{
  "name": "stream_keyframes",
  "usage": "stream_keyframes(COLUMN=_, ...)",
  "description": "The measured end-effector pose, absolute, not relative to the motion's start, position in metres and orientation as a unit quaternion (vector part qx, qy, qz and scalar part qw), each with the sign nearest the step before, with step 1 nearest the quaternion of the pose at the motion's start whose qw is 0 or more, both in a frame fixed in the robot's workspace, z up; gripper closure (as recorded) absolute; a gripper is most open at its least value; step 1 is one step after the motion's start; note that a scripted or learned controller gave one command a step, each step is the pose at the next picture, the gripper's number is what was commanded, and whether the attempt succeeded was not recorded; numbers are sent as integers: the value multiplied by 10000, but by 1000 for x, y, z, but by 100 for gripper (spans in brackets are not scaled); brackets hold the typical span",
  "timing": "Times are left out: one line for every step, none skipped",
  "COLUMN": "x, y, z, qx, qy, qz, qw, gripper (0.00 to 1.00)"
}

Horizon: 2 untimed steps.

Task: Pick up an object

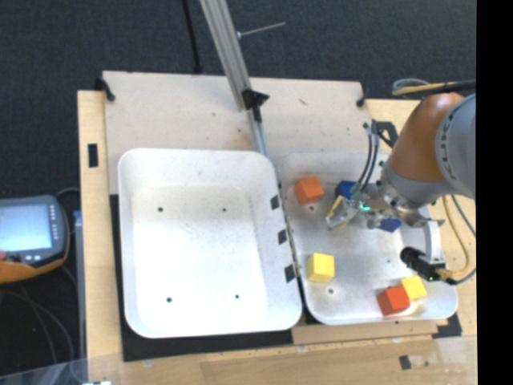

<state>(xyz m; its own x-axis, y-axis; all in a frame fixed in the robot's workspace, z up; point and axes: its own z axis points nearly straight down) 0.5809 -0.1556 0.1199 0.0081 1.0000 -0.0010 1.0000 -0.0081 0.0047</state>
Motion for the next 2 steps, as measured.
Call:
stream_keyframes(x=663, y=-130, z=98, qx=7092, qy=7037, qz=-285, qw=-315, gripper=0)
stream_keyframes(x=605, y=-175, z=97, qx=7092, qy=7050, qz=-22, qw=2, gripper=0)
